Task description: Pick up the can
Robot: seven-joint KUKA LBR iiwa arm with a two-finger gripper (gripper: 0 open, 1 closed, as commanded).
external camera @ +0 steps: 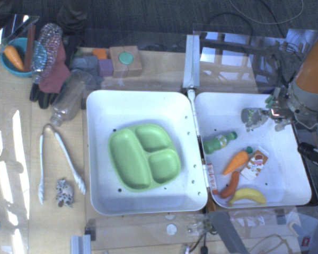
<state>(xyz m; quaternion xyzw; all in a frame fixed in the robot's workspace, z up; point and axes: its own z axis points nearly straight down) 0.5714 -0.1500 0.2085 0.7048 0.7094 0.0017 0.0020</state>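
Gripper point(266, 114) position, as I read it from the overhead camera: upper right area of the right bin point(302, 192), reaching in from the right. Whether it is open or closed I cannot tell (glare blurs that area). I see a grey, can-like object point(251, 116) directly at its tip, but cannot confirm it is the can. Contents nearer the front: green bottle point(219, 142), carrot point(236, 162), small carton point(254, 166), sausage point(230, 184), banana point(247, 196). Left bin point(98, 157) contains a green divided tray point(144, 155).
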